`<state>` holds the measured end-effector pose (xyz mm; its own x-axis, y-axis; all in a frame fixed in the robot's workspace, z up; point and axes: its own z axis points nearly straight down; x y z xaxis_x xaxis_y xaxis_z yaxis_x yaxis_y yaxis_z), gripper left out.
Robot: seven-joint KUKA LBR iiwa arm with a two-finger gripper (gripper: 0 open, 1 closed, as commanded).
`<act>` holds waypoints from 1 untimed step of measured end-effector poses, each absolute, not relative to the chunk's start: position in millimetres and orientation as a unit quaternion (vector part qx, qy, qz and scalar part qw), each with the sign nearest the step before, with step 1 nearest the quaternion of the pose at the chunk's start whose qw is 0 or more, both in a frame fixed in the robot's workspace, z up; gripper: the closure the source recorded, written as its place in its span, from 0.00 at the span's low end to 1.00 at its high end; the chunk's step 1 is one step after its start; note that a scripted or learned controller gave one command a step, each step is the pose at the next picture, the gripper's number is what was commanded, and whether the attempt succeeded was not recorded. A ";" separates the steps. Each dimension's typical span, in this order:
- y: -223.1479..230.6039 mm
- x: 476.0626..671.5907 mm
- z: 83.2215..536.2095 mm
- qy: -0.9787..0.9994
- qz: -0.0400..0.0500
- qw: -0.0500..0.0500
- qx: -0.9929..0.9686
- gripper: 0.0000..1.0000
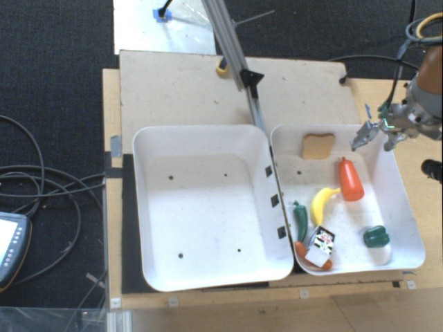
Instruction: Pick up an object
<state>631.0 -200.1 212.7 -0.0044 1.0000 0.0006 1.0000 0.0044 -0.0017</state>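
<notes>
Lying in the right bin [408,213], an orange bottle [350,180] is observed just below and left of the gripper [378,135], apart from it. The gripper is seen above the bin's upper right wall with its two fingers spread open and nothing held between them. Relative to the orange bottle: a slice of toast [318,146] is noted up-left, a banana [321,204] just down-left, a green chilli [300,220] beyond the banana, a black-and-white card [320,245] lower still, and a green pepper [376,236] below right. The left bin [149,185] is noted well to the left.
</notes>
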 end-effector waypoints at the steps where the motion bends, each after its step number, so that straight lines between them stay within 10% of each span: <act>1: -200.0 631.8 215.2 -0.709 0.000 -0.001 -0.705 0.00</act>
